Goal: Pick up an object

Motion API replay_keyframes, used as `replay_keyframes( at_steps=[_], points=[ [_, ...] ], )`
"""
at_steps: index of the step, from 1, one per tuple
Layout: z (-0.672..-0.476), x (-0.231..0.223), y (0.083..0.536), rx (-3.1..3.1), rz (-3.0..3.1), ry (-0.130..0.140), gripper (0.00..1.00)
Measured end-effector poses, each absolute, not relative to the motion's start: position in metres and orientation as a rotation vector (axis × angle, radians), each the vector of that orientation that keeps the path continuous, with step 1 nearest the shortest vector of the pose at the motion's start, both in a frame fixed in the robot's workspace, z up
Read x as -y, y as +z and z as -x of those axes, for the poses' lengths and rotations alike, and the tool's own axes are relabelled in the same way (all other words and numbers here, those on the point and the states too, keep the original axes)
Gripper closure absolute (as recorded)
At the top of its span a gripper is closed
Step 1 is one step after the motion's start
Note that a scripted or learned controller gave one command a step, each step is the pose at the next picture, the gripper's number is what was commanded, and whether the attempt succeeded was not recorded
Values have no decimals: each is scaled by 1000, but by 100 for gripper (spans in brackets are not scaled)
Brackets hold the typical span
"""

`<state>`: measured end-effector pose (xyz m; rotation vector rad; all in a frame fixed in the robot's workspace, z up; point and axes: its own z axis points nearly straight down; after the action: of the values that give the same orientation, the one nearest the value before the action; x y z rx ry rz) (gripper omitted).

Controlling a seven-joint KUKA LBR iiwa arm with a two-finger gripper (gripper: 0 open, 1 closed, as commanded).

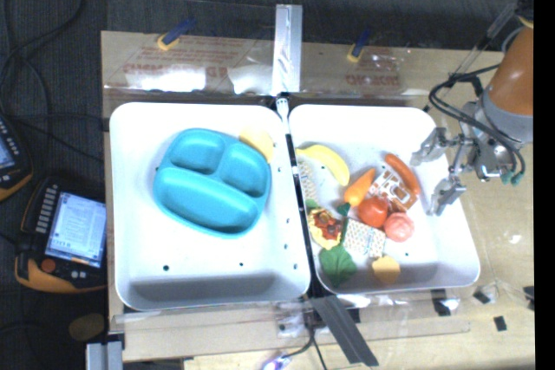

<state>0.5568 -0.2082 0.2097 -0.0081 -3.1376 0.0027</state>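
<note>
My gripper (440, 170) hangs over the right side of the right bin (451, 251), fingers spread apart and nothing between them. Just to its left lies a pile of toy food: a red-orange sausage (402, 172), a carrot (359, 186), a tomato (374, 211), a pink ball (399, 227), a banana (324, 159), a pizza slice (328, 227), a checkered cracker (363, 239), a green leaf piece (339, 263) and a small yellow piece (387, 269). The sausage is the nearest item to the fingers.
The left bin (139, 264) holds a blue sectioned plate (212, 179) with a small yellow piece (257, 142) at its far edge. A divider wall (295, 204) separates the bins. A handheld pendant (61, 234) lies off the bench to the left.
</note>
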Motion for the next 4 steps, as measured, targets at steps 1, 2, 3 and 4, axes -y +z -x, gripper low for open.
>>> replay_keyframes(
  at_steps=[1,2,3,4],
  points=[
    [-600,196,96,3145,33,8,0],
    [-601,138,89,3035,855,2,0],
    [-601,139,97,3035,853,12,100],
    [-576,128,90,2762,1532,-3,100]
  ],
)
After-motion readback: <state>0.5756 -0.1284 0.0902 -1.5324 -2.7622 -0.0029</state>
